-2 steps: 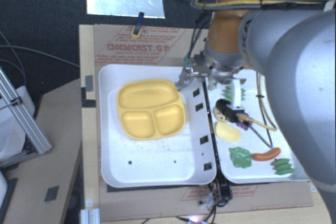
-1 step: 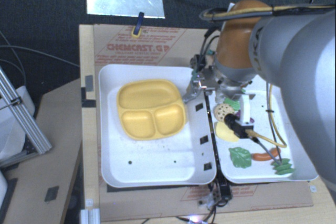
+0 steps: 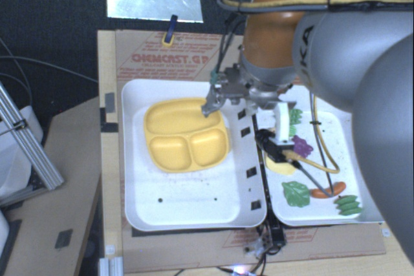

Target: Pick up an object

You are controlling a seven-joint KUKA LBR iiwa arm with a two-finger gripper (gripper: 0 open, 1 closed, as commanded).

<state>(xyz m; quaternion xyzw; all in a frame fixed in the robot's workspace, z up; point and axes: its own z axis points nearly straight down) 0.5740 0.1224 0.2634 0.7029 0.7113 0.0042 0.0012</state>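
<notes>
Grey two-finger gripper: hovering at far right corner of yellow three-compartment plastic tray in left white bin. Grip state: cannot tell. Green leafy toy lying well right, in right white bin. Nothing seen lifted; grasp and lift apparently pending.

we see our grey arm reaching in from the right, its bulk taking up the upper right of the view. the orange band sits above the wrist, which bends downward. the jaws hang at its lower left end, near the middle of the view.
</notes>
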